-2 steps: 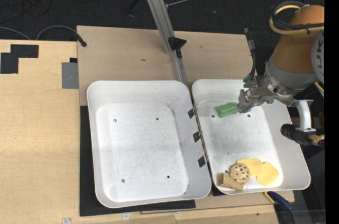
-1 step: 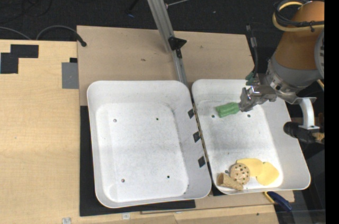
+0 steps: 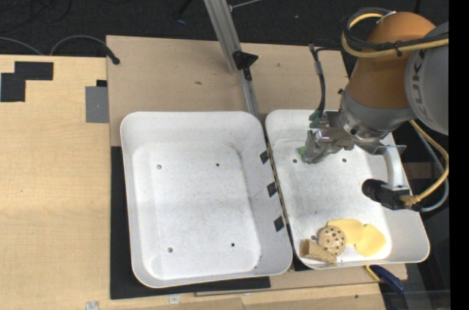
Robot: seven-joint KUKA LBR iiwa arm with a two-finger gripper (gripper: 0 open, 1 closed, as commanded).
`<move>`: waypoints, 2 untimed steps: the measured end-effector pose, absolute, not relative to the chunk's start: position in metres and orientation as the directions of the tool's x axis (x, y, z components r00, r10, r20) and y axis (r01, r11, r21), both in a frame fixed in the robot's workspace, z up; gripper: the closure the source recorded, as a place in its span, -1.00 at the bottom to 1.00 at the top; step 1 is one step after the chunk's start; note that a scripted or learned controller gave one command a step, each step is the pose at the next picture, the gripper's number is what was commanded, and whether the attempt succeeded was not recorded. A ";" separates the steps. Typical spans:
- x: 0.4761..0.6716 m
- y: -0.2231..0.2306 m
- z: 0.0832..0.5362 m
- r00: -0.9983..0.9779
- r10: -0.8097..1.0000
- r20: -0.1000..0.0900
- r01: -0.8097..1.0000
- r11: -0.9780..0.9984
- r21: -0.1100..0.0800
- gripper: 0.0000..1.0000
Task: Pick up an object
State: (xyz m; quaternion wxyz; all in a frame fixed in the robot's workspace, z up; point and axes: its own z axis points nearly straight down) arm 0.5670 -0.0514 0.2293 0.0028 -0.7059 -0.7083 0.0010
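I can't tell my gripper's (image 3: 314, 152) state over the right bin (image 3: 410, 250); nothing looks lifted, the yellow pieces (image 3: 360, 237) remain unpicked.

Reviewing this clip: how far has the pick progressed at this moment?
Done: the pincer is low inside the right bin. In hand: nothing shows between its tips. Left: the yellow pieces, the round perforated object and the tan piece lie untouched at the near end.
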 end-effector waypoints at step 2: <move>0.553 0.061 0.224 -0.004 1.000 0.002 1.000 0.004 -0.006 1.00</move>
